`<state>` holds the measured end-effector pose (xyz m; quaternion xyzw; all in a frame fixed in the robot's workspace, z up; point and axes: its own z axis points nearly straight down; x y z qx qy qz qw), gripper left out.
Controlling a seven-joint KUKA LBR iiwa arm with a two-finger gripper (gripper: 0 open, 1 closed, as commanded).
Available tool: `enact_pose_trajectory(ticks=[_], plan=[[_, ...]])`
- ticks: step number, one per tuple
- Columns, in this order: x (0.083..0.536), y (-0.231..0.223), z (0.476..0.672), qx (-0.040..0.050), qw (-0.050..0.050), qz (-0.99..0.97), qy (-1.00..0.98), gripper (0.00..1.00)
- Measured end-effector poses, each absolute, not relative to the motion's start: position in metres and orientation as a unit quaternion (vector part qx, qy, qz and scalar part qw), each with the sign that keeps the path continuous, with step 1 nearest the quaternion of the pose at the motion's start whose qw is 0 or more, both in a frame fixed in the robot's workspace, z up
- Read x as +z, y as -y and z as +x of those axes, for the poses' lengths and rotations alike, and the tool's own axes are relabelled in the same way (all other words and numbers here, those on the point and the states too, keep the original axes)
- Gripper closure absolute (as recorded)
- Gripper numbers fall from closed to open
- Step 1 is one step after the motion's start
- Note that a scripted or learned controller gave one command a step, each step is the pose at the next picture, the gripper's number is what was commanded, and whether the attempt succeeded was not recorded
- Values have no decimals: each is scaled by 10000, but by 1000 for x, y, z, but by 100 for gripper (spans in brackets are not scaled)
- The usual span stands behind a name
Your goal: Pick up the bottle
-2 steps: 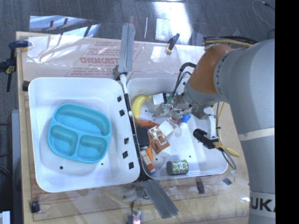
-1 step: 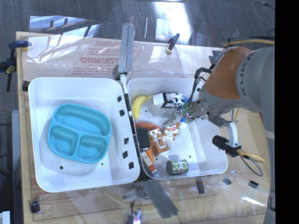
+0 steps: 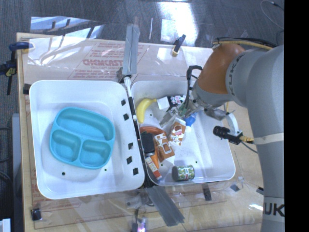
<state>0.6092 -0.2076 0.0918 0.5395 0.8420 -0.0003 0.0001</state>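
- Gripper [image 3: 187, 109]: low in the right bin [image 3: 219, 166], over the clutter at its far-middle part. Can't tell its state; wrist and arm body hide most of it.
- Bottle [image 3: 189, 121]: 1, prob. the small item w/ a blue cap just beside the gripper tip, partly hidden under it. Can't tell if touching or apart.
- Right bin, counted near to far from the gripper:
  - 1 small printed carton [image 3: 176, 132], red/white, tilted, just below the blue-capped item.
  - 1 orange-brown packet [image 3: 164, 148] next to it, toward the divider.
  - 1 banana [image 3: 142, 108], yellow, curved, at the far-left corner of this bin.
  - 1 can [image 3: 183, 173], on its side, greenish label, near the front wall, well apart from the gripper.
  - A few more small dark and red items along the left wall; too jumbled to count.
- Left bin [image 3: 43, 95]: 1 blue tray [image 3: 82, 137] w/ 3 compartments, lying flat in the mid.
- Bins: 2, side by side.
- Arm [image 3: 251, 81]: 1, grey w/ orange band, enters from the right.
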Motion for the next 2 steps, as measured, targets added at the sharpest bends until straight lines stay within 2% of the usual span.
enact_pose_trajectory(ticks=[1, 2], plan=[[103, 208, 610, -6, 10, 5377, -8431, 100], [92, 150, 617, -7, -16, 5697, -8218, 100]])
